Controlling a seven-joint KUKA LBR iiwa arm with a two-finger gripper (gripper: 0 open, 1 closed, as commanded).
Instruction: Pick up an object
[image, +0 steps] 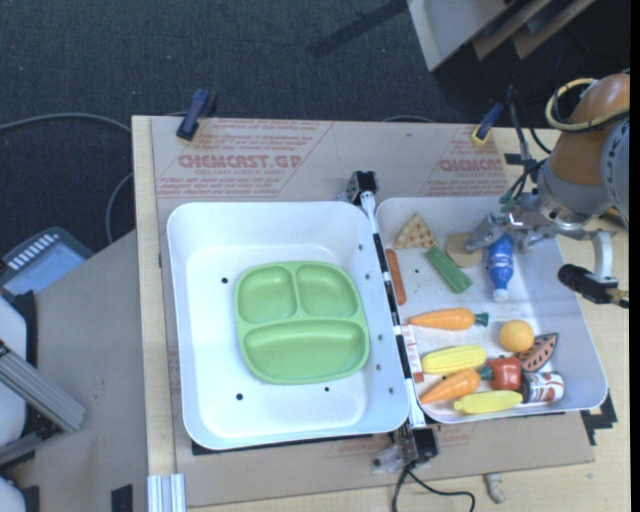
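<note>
Gripper (500, 232) reaches from the right, fingers closed around the blue bottle (499, 264).

Bright, even overhead light; the white bins (200, 300) nearly wash out at the frame's centre. Shadows are soft and short. Detail is slightly soft overall.

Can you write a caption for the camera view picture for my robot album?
Robot gripper hovers by a blue bottle in the toy-food bin; green plate waits next door.
</note>
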